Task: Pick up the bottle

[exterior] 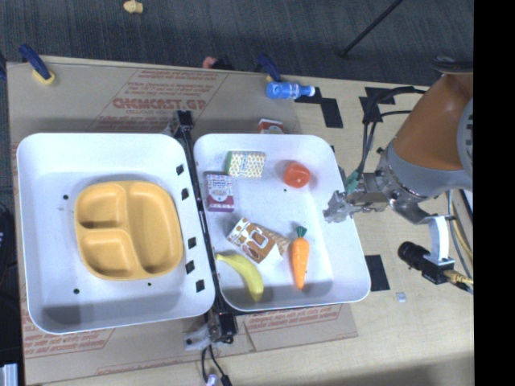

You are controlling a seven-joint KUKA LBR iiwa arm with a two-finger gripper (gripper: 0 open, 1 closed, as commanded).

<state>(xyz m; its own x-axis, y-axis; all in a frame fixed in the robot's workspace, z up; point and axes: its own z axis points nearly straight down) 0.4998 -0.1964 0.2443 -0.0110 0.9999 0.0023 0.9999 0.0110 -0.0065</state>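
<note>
A small blue bottle (288, 91) lies on its side on the bench, outside the bins, just beyond the far rim of the right bin (344, 252). My gripper (341, 204) hangs over the right rim of that bin, well nearer the camera than the bottle and a little to its right. Nothing shows in the gripper. The grey arm with its orange band (430, 131) comes in from the right.
The right bin holds a green packet (245, 164), a red tomato (296, 174), a red packet (219, 191), a brown snack pack (256, 240), a carrot (299, 257) and a banana (244, 273). A yellow divided plate (129, 227) sits in the left bin (36, 215).
</note>
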